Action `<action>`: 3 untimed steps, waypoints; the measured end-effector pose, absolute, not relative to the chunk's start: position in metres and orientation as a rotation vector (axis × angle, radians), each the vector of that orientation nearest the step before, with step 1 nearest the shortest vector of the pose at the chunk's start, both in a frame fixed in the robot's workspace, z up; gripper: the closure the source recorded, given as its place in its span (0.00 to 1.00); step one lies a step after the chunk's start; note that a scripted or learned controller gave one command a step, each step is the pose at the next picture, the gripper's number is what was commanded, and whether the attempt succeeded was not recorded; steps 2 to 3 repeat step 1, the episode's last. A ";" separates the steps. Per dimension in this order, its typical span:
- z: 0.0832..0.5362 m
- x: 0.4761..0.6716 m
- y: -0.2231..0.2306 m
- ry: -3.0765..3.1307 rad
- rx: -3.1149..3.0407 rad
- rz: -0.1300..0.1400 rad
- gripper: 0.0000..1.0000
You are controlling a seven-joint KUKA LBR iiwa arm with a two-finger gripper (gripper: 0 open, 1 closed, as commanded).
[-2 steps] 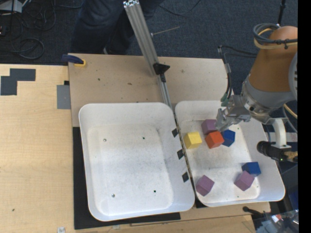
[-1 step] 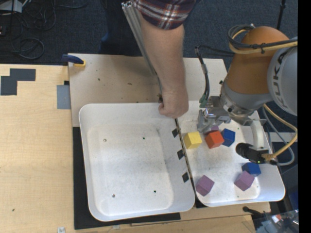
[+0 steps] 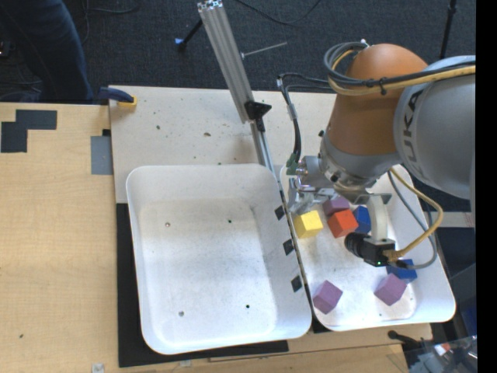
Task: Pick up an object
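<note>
My gripper (image 3: 304, 200) hangs low over the near-left part of the right bin (image 3: 435, 305), close to the divider between the bins. A yellow cube (image 3: 311, 222) lies right below its tip, touching or nearly touching it. An orange cube (image 3: 342, 222) sits just right of the yellow one, with a blue cube (image 3: 363, 217) and a purple block (image 3: 337, 205) partly hidden behind it under the wrist. Two purple cubes (image 3: 327, 295) (image 3: 390, 289) lie toward the bin's front, and a blue block (image 3: 402, 270) rests near the right wall.
The left bin (image 3: 144, 208) adjoins the right one along a shared edge with black clips (image 3: 289, 247). A slanted aluminium post (image 3: 231, 57) rises behind the bins. The arm's bulky orange-topped wrist (image 3: 373, 123) and cables overhang the right bin's back half.
</note>
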State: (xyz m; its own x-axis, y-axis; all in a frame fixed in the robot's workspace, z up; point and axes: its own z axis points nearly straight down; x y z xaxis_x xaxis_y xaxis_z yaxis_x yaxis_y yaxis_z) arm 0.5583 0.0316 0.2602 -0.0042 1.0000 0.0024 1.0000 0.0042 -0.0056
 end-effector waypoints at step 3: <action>0.259 0.566 0.083 -2.224 -2.215 0.002 1.00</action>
